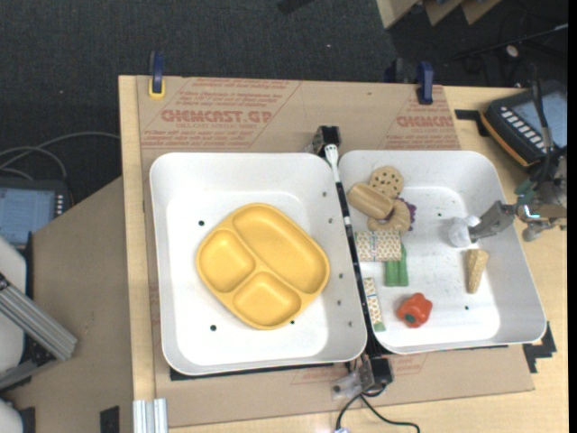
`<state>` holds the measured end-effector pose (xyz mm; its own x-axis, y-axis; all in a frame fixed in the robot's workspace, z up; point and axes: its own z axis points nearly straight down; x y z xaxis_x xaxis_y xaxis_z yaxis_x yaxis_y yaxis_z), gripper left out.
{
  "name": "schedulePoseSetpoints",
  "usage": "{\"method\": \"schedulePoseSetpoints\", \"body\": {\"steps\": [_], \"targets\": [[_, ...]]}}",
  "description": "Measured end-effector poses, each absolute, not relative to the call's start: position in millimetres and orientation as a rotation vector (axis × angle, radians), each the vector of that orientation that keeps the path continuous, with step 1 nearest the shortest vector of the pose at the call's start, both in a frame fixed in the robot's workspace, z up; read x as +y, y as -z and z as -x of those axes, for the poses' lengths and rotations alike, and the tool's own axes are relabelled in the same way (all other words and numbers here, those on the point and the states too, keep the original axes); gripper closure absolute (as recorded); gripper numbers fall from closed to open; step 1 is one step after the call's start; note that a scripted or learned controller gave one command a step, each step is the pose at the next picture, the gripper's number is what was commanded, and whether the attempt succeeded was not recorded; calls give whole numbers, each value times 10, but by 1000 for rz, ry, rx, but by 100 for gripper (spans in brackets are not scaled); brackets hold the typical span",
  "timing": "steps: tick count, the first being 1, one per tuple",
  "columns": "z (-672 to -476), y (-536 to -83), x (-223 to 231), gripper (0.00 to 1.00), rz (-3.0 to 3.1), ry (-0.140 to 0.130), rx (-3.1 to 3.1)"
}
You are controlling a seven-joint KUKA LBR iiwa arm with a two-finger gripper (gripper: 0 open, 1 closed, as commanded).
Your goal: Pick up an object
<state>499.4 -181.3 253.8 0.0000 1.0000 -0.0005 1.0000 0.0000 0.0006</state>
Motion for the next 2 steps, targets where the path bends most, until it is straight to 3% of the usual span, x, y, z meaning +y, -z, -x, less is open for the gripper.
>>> {"method": "schedulePoseSetpoints", "body": {"steps": [1, 2], "targets": [[-5250, -1600, -2249, 0, -2230, 8, 2224], [-5168, -836, -2176, 0, -2222, -12, 2235]]}}
